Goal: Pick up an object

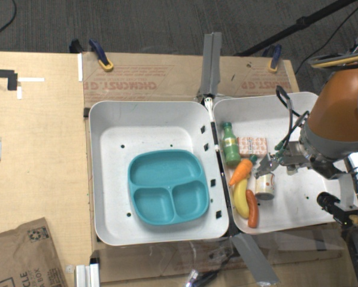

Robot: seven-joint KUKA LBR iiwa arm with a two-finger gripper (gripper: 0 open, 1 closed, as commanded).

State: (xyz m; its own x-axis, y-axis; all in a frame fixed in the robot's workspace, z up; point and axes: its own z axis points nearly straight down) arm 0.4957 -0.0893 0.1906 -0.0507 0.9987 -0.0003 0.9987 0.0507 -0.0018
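The right bin (299, 109) holds a green bottle (230, 143), a pink patterned packet (252, 145), an orange carrot (240, 171), a yellow banana (241, 198), a red sausage-like piece (252, 208) and a small can (264, 186). My gripper (269, 165) hangs low over the middle of that bin, right above the can and just right of the carrot. The grey arm with its orange band (340, 103) reaches in from the right.
The left bin (107, 160) holds a teal divided tray (168, 186). Clamps sit at the cardboard's back edge, one at the left (101, 55) and one at the right (275, 57). A cardboard box (20, 259) lies at the front left.
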